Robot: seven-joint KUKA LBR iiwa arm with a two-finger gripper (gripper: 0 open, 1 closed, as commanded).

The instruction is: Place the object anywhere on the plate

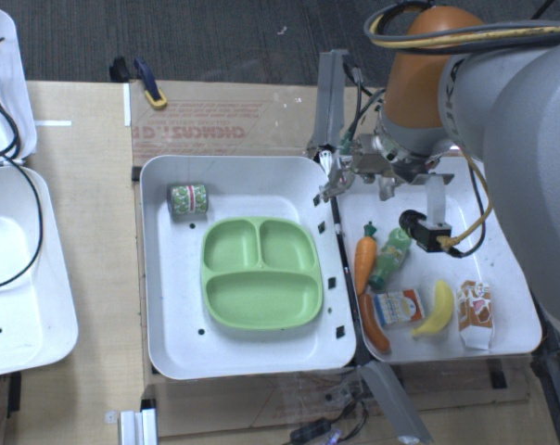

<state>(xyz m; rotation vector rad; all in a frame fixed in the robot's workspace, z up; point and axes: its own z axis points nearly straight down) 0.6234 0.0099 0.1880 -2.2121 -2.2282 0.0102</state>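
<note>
The gripper [388,182] hangs under the orange wrist band over the back of the right bin [508,265], just behind the carrot's leafy end. From this slant I cannot tell whether it is open or closed, and nothing can be seen held in it.

The arm [507,100] fills the upper right. The left bin [156,276] touches the right bin along a shared edge, and the green plate [260,272], with three wells, lies at its middle with bare white floor all round it. A small can [188,198] lies on its side at the back left corner, apart from the plate.

The task does not say which thing is meant. The likely candidates lie in the right bin:
- Carrot [364,260], lengthwise beside the shared edge and touching the green bottle [391,258]. It is probably a stiff, light toy, best pinched across its thick upper half.
- Red pepper [374,330], below the carrot.
- Banana [435,309], curved and smooth, so it may roll. Take it at the middle.
- Packet [475,315] and carton [397,307], which look light and may crush or slip.

The bins look slick, so a nudged thing would slide. The pile is crowded, but the plate is clear. The bins rest on a wooden bench [76,128].
</note>
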